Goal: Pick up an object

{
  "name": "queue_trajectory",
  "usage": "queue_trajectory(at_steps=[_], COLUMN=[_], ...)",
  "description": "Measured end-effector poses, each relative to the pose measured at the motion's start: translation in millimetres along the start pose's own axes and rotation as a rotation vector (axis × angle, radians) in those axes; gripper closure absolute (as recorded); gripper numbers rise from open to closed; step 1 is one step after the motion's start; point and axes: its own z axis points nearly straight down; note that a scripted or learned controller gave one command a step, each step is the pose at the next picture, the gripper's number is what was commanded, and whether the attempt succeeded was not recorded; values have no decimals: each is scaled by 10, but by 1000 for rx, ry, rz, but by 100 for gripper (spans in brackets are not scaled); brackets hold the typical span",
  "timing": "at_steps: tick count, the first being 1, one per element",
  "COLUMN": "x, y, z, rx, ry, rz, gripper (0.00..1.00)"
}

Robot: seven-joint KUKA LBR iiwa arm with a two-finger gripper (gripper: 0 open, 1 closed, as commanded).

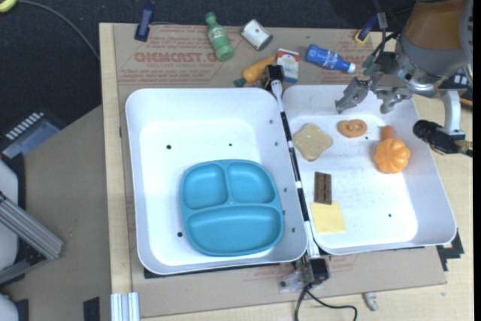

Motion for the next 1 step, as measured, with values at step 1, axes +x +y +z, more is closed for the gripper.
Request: queue_trajectory(at_steps=[1], x=[-634], y=[-177], z=[804], rx=[4], ry=[-1], rz=[2], gripper=[0])
